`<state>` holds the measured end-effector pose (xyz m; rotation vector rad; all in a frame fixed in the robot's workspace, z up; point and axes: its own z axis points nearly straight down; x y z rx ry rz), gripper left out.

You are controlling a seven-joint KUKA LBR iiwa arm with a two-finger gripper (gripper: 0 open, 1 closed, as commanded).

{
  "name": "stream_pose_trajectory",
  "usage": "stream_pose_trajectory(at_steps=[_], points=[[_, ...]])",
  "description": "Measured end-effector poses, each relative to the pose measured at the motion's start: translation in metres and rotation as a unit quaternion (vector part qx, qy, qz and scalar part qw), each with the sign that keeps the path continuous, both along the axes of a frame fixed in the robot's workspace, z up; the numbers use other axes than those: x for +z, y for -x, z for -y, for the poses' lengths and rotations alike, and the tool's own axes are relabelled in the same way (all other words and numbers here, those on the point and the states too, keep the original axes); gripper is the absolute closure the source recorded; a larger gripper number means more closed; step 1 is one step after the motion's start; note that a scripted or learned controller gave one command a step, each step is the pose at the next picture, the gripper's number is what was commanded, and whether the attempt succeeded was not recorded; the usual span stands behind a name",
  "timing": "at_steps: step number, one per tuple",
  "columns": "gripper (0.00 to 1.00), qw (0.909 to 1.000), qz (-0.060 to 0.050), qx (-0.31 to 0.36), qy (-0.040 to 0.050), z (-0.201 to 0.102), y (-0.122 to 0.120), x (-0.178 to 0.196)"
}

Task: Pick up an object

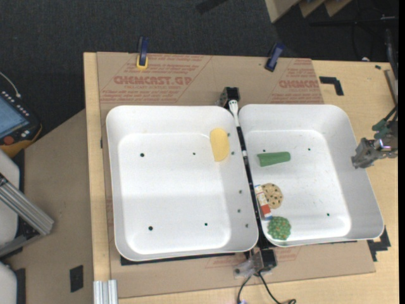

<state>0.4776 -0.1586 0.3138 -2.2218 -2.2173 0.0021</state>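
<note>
While the claw (pixel 370 152) is seen at the far right, just off the outer rim of the right bin (pixel 342 122), the approach stage of the pick is judged to be in hand; nothing is carried. Whether the claw is parted or closed cannot be told, since it is small and partly cut off at the frame's edge.

Four candidate objects are laid out. A green block (pixel 273 159) is found in the right bin, near its left wall. Below it, against the same wall, a spotted cookie-like disc (pixel 272 196) is placed beside a small red-and-white item that is too small to identify, and a green bushy piece (pixel 279 227) is set in the lower left corner. A pale yellow piece (pixel 219 144) is placed in the left bin (pixel 126 128), close to its right wall.

For the next move, the claw would need to be carried leftward over the right bin, centred above one object and lowered. The green block is judged the easiest target, as it is set apart from the others; the disc and bushy piece are crowded against the wall.

Both bins are borne on a cardboard-covered bench (pixel 190 75), clamped at its far edge by two blue clips (pixel 143 50). Dark carpet (pixel 95 11) is seen beyond.
</note>
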Motion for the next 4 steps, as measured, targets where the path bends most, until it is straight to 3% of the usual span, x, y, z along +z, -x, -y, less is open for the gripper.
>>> stream_pose_trajectory(at_steps=[2, 3, 4], points=[[1.0, 1.0, 0.004, 0.002, 0.0018, 0.0, -0.003, 0.021], [1.0, 0.9999, 0.01, 0.002, 0.0034, 0.001, -0.003, 0.155], [1.0, 1.0, -0.006, 0.001, -0.0015, -0.012, 0.0, 0.01]])
